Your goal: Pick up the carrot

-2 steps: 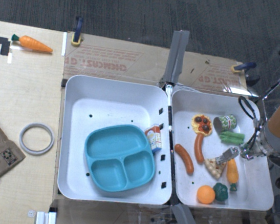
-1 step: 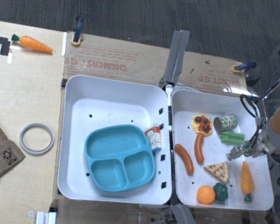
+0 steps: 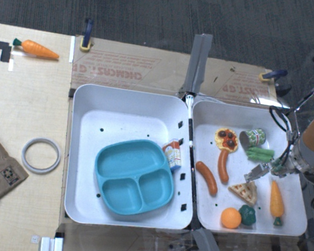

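While my claw (image 3: 268, 169) hangs open with nothing in it, the carrot (image 3: 276, 202) lies just below it. A pizza slice (image 3: 244, 192) sits close beside, maybe touching one finger.

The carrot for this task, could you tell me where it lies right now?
The carrot lies in the right bin, near its right wall, just right of the pizza slice and below the gripper.

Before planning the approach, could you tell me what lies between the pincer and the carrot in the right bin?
In the camera view, only bare white bin floor separates the pincer from the carrot.
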Controlling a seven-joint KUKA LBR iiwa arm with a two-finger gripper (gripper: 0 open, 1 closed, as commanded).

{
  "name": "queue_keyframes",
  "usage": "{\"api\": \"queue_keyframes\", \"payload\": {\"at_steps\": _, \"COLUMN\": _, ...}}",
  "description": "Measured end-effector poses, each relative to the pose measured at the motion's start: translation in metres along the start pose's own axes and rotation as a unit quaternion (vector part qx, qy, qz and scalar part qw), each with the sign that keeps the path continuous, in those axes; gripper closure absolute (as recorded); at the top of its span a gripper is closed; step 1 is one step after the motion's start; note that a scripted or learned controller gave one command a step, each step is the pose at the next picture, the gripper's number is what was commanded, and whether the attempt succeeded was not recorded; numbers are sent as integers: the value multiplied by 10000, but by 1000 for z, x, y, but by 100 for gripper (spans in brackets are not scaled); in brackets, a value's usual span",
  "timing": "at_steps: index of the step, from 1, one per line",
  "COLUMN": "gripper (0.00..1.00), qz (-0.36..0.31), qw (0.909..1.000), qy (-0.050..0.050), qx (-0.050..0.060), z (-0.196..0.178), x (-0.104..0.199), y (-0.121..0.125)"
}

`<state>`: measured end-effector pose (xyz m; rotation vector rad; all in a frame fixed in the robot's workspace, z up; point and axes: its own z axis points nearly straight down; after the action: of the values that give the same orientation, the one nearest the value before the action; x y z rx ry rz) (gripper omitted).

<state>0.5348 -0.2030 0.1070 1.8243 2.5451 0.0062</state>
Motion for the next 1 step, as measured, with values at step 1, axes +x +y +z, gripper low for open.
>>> {"api": "queue_keyframes", "payload": {"at_steps": 1, "gripper": 0, "qz": -265, "qw": 9996, "qy": 9, "qx": -4, "z": 9, "x": -10, "y": -28}}
